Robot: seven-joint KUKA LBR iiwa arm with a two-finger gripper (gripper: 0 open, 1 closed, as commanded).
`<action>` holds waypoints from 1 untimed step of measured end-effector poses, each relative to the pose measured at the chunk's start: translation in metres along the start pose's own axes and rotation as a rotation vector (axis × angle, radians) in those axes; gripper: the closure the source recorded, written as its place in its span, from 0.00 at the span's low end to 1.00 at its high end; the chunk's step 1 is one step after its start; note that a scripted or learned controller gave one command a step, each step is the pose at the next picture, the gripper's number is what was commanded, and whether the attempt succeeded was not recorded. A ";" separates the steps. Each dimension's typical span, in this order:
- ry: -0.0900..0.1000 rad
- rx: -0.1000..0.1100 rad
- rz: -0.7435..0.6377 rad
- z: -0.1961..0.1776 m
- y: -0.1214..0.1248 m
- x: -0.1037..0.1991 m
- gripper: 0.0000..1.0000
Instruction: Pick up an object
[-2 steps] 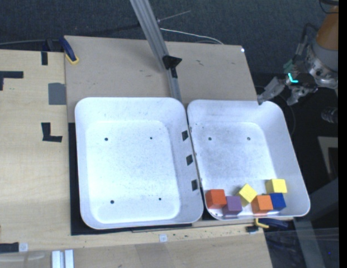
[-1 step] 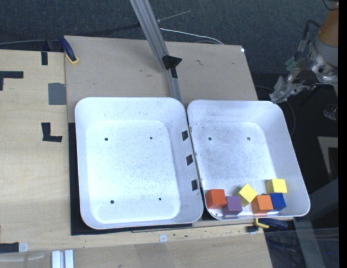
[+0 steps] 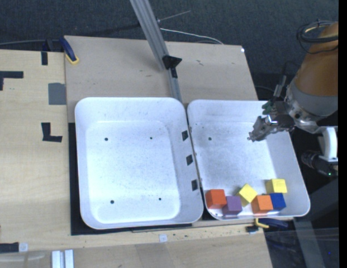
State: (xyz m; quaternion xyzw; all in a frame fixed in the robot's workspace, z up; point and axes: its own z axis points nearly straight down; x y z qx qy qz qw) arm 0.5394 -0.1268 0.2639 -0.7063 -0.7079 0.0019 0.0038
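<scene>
White bins: left bin (image 3: 89, 121) and right bin (image 3: 229, 113) sit side by side on the bench.
Arm: grey with an orange band, coming in from the right.
Gripper (image 3: 261, 129): over the right bin's upper right part, well apart from the blocks.
Jaws: too dark and small to tell whether apart or together; nothing seen between them.
Blocks: orange (image 3: 215, 197), purple (image 3: 233, 204), yellow (image 3: 247, 193), orange (image 3: 262, 204), blue (image 3: 277, 201) and yellow (image 3: 276, 185), clustered along the right bin's near edge.

Nothing readable is showing anywhere: no words, labels, brand names or numbers are appearing on the bench, the bins, the blocks or the arm.
</scene>
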 end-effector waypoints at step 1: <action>0.000 -0.002 -0.006 0.064 0.030 0.105 1.00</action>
